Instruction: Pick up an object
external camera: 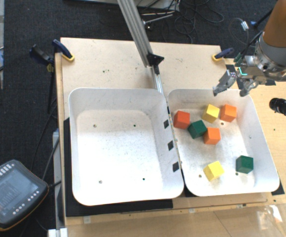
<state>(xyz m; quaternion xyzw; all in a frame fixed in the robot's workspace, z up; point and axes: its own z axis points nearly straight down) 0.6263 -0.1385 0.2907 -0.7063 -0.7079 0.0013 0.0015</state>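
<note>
The gripper [234,85] hung over the far rim of the right bin [261,142], fingers spread apart and holding nothing. Seven blocks lay below: a cluster of orange block [182,119], green block [197,129], yellow block [212,113] and two more orange, with open floor around the near yellow block [213,171]. The left bin [84,107] adjoined.

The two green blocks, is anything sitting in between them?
Yes. In the camera view, an orange block sits partway between the upper green block and the lower green block, close beside the upper one.
</note>
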